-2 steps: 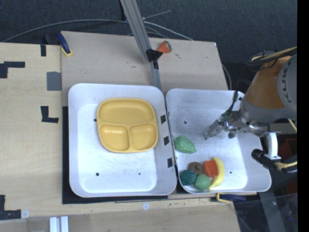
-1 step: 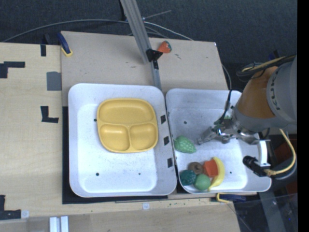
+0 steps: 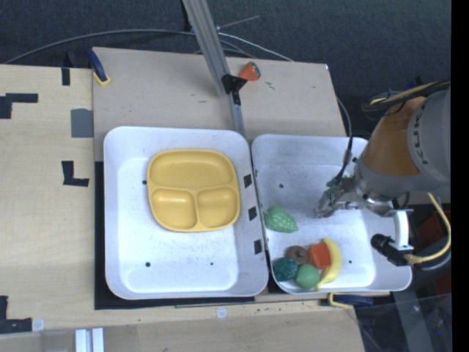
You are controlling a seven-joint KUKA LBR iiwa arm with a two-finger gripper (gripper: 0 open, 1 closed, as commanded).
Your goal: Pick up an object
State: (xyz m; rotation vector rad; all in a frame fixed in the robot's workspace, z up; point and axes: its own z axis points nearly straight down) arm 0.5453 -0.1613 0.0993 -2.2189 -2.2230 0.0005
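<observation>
Over the right bin [image 3: 293,152], near the middle of its right edge, the gripper [image 3: 327,204] is seen pointing down toward the white floor. Whether it is released or clenched cannot be told, since its tip is small and blurred against the bin. Nothing is seen held by it, and the bare floor beneath it carries no object. Behind the gripper, the grey arm with its orange band [image 3: 392,149] reaches in over the bin's right rim.

No brand, label or readable writing can be made out on anything.

The objects to be picked lie toward the front of the right bin, apart from the gripper. A green leafy piece [image 3: 281,220] rests alone near the bin's left edge. In the front left corner a cluster is gathered: a brown ring [image 3: 297,254], a red block [image 3: 320,255], a yellow banana [image 3: 333,261], a dark green piece [image 3: 285,269] and a lighter green piece [image 3: 308,276], all touching or just beside one another.

In the left bin [image 3: 121,218], a yellow tray with 3 compartments [image 3: 194,189] is set toward the back edge. Beyond the bins, on the bench [image 3: 154,86], a grey pole [image 3: 209,35] slants upward, and a small orange object [image 3: 250,70] lies beside its base.
</observation>
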